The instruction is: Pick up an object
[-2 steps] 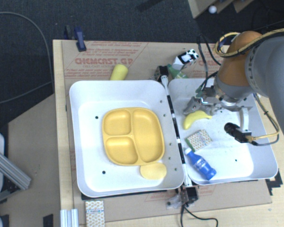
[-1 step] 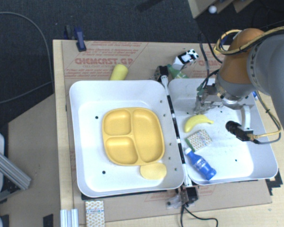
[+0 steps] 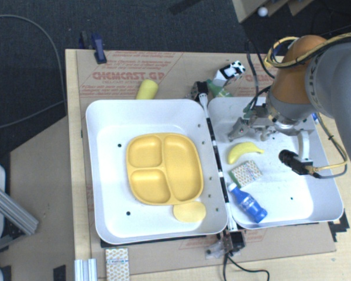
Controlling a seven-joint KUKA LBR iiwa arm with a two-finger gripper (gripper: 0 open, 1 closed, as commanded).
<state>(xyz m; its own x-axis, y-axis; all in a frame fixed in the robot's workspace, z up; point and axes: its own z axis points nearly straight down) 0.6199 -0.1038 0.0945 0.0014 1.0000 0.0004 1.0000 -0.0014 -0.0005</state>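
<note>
Two white bins [image 3: 99,157] fill mid-frame; right of centre, the gripper [image 3: 254,127] hovers above a banana [image 3: 244,151], grip state unclear; nothing lifted yet.

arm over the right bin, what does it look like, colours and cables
The arm is rounded grey metal with a broad orange band above the wrist. Yellow and black cables loop around the band, and another yellow cable trails past the right bin. The gripper is a grey metal assembly.
</note>
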